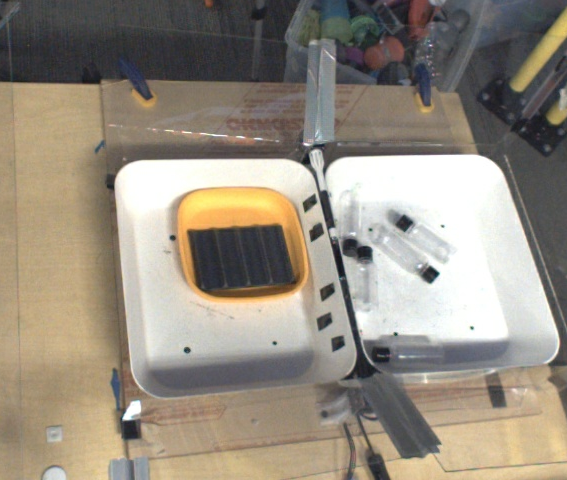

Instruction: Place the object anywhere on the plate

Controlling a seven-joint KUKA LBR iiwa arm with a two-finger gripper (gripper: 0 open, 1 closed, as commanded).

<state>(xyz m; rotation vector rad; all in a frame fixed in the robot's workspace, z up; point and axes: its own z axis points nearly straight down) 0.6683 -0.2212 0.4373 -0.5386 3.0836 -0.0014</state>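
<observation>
One fixed camera looked down at a slant from above the near edge of the surface [33,268], far enough to take in both white bins [153,358] side by side.

Both bins, the left bin [153,348] and the right bin [483,318], are plain white on a pale tan wooden bench [23,268]. The plate [203,208] is orange-yellow, and a dark grey ribbed slab [241,256] with lengthwise stripes lies in it. The small vials [418,236] are clear with black caps.
</observation>
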